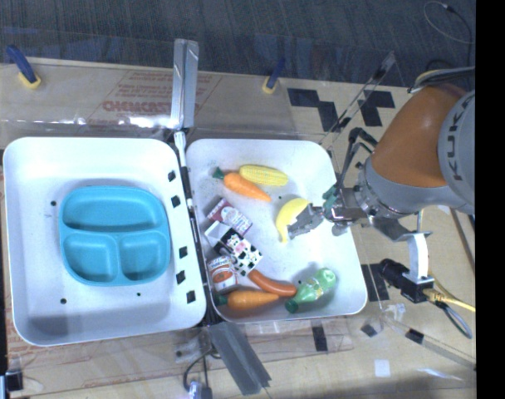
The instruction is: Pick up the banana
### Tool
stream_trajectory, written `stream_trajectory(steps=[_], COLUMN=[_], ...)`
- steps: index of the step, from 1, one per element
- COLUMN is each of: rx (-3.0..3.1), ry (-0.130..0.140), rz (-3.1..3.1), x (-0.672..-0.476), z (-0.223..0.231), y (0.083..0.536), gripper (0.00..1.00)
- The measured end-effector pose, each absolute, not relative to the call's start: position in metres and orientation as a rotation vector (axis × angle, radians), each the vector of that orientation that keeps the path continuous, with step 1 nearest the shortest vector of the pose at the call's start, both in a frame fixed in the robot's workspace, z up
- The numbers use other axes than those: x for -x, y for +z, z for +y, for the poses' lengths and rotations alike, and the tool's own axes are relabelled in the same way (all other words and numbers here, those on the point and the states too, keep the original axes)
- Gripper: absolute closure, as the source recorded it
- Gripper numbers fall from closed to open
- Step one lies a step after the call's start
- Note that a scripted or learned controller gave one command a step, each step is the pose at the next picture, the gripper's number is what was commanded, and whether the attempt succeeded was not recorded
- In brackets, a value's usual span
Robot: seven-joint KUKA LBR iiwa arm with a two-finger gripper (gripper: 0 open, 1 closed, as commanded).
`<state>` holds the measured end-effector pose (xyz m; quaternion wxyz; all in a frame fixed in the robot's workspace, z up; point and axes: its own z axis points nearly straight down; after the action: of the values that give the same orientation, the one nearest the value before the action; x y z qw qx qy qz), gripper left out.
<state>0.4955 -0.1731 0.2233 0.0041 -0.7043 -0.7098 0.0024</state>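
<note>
- Two white bins sit side by side on the bench; the left bin [28,223] holds a blue divided tray [115,233], and the right bin [340,248] holds the toy food.
- The banana [287,214] lies in the middle right part of the right bin, curved, just below the corn cob [263,174].
- The gripper [306,220] reaches in from the right and sits right at the banana's right side, touching or nearly touching it.
- Whether the claw is released or clenched cannot be told, since the tips blur into the banana; the banana is not clearly between them.
- An orange carrot [244,186] lies just left of the corn cob, near the bin's top.
- A second carrot [251,299] lies along the bin's bottom edge, with a sausage [273,284] just above it.
- A green toy [312,288] lies at the bottom right, just beside the sausage's end.
- Small printed boxes [232,239] lie clustered at the bin's left side.
- The arm [419,152], grey with an orange part, stands beyond the bin's right rim.
</note>
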Motion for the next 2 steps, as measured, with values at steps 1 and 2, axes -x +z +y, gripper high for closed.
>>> stream_trajectory(steps=[1, 2], rx=[2.165, 2.133], ry=[0.010, 0.006], rz=[-2.262, -2.298], x=[-0.533, -0.564], z=[-0.154, -0.178], y=[0.179, 0.091], gripper=[0.00, 0.00])
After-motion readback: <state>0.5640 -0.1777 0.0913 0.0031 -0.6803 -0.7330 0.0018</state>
